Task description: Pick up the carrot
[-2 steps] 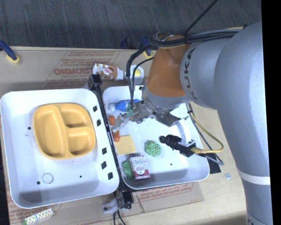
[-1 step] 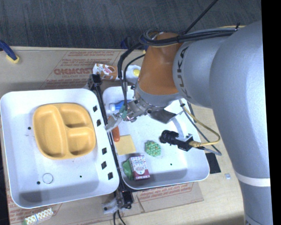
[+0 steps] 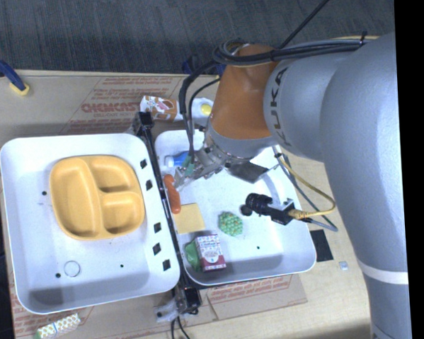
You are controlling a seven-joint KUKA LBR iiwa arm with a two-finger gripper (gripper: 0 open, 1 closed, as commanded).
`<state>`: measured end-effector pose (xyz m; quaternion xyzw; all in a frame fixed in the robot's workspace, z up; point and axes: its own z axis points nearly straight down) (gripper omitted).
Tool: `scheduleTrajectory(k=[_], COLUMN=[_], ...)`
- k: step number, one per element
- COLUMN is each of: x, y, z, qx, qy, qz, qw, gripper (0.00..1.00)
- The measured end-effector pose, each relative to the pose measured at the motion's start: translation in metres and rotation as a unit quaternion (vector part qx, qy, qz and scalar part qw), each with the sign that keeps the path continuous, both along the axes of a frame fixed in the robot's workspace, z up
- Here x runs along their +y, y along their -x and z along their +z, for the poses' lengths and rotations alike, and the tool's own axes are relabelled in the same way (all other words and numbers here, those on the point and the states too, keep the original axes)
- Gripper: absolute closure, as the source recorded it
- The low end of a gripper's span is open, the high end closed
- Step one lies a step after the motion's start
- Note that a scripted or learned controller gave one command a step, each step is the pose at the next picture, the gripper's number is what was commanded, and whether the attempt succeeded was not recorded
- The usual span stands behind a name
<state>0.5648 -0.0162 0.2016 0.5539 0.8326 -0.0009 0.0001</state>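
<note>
I see arm point(image 3: 336, 109) nearest lens, over right bin point(image 3: 301, 256). Claw point(image 3: 191, 168) state: cannot tell. Carrot point(image 3: 172, 193) hugs bin's left wall; risk I clip wall, miss.

You've got one fixed cam above the bench, looking down at a slant. Both bins fit in frame: left bin point(image 3: 16, 211) w/ the yellow tray point(image 3: 96, 196), right bin point(image 3: 287, 257). Arm point(image 3: 321, 96) enters from frame right, nearest the lens, looming large.
</note>
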Motion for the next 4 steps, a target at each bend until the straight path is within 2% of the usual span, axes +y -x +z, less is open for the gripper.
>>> scheduleTrajectory(k=[1,2,3,4], x=[0.093,0.06,0.03,-0.006], y=[0.027,0.053,0.089,0.089], z=[-0.01,0.06,0.089,-0.006], qx=[0.002,0.001,0.001,0.002], qy=[-0.0008,-0.0004,-0.0005,-0.0012], qz=[-0.053,-0.035,-0.079,0.141], qw=[0.9986,0.9994,0.9969,0.99], gripper=[1.0,1.0,1.0,1.0])
